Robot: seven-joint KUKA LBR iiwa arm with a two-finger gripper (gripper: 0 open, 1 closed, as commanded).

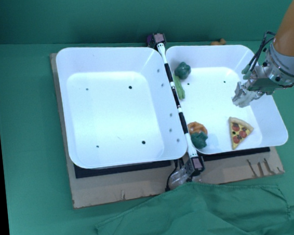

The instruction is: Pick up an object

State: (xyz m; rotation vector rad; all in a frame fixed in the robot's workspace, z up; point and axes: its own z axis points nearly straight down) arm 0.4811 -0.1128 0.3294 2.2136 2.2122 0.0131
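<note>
Over the right bin (274,136), I am hovering my fingers (241,98) near its far wall; whether they are spread I cannot tell. I am carrying nothing, and the pizza slice (239,130) is lying just below, reachable.

Two shallow white bins sit side by side on the bench: the left bin (74,70) and the right bin (211,81). Taking the right bin as the landmark, four toy food pieces lie inside it. One dark green vegetable (182,70) sits near its far left corner, with one slim light green pod (178,87) just beside it along the left wall. One orange-and-green piece (197,133) rests near its near left corner. One pizza slice (239,131) lies toward its near right.
</note>
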